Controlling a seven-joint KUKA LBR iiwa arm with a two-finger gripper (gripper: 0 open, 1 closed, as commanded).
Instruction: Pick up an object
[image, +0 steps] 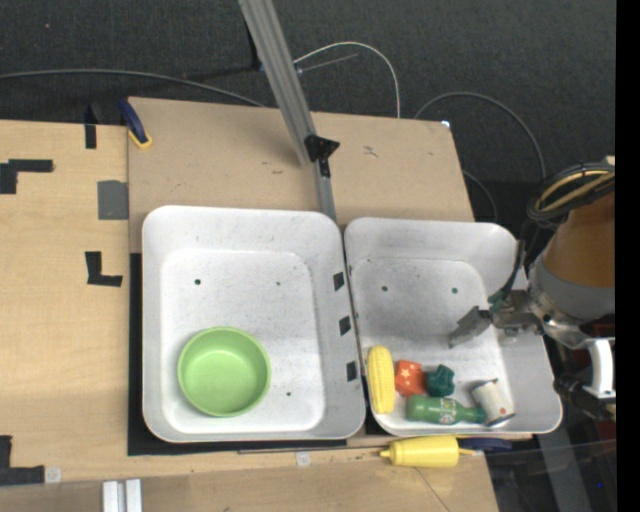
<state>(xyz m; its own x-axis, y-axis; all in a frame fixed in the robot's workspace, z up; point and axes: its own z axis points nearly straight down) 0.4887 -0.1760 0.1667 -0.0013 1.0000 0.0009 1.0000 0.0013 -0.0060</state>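
my gripper (470, 326) sits at the right of the frame, low over the right bin (420, 245), just inside its right wall. i am there because everything worth taking lies along that bin's lower edge, and coming in from the right lets me drop toward the cluster without crossing the left bin (240, 225). the two dark fingers point left and down and look spread a little, with nothing between them, so i have hold of nothing.

the things i could pick are packed close in the lower part of the right bin: a yellow corn cob (380, 378) standing along the bin's lower left, an orange-red piece (407, 377) just beside it, a small dark green piece (440, 380) next to that, a green bottle (440, 409) lying on its side below them, and a white cup (492, 398) at its right end. they sit below and slightly left of my fingers, near but not touching.

the left bin holds a single green bowl (224, 371), upright in its lower left corner, well apart from me. a yellow bottle (425, 452) lies outside on the bench, just below the right bin's rim.

i judge the packed cluster will make a clean single grasp awkward.
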